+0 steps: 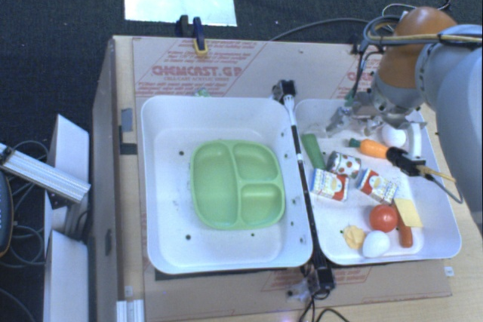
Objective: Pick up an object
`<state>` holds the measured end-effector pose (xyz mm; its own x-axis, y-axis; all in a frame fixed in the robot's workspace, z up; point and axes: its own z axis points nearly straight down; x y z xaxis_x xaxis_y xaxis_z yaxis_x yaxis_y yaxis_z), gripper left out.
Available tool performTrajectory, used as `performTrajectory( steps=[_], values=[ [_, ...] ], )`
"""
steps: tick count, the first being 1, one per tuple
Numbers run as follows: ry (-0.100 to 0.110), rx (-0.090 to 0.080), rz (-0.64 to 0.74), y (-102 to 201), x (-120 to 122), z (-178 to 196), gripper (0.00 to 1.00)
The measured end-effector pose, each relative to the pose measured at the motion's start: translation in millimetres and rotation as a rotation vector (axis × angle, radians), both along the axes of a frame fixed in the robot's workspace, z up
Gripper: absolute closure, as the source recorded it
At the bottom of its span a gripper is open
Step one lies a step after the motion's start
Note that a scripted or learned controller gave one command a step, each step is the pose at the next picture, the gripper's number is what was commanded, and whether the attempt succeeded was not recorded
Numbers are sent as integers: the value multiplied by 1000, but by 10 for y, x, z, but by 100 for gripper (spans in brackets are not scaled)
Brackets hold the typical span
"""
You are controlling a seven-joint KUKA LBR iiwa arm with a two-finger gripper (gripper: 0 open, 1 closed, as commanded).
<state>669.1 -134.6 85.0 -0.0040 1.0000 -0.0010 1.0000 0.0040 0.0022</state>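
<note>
- From my remote seat, the arm [445, 56] comes in from the right, grey with its orange band sitting over the far right corner of the right bin [441, 241].
- Left bin [162, 185] has a green divided plate [238, 183] lying flat in the middle.
- Right bin is where all the small stuff is: green stick [312, 150], two little cartons [330, 184] [376, 185], a can [343, 163], a carrot [373, 148], a tomato [383, 217], and two white eggs, one far [392, 136] and one near [375, 243].
- The gripper [341, 117] hangs over the far end of the right bin, just beyond the carrot and can, left of the far egg.
- Honestly can't tell how the pincer is set, and I see nothing pinched in it.
</note>
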Motion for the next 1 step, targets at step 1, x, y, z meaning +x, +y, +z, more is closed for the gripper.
performTrajectory(
  steps=[1],
  values=[
    [-1, 0, -2, -123, 2, 4, 0]
  ],
)
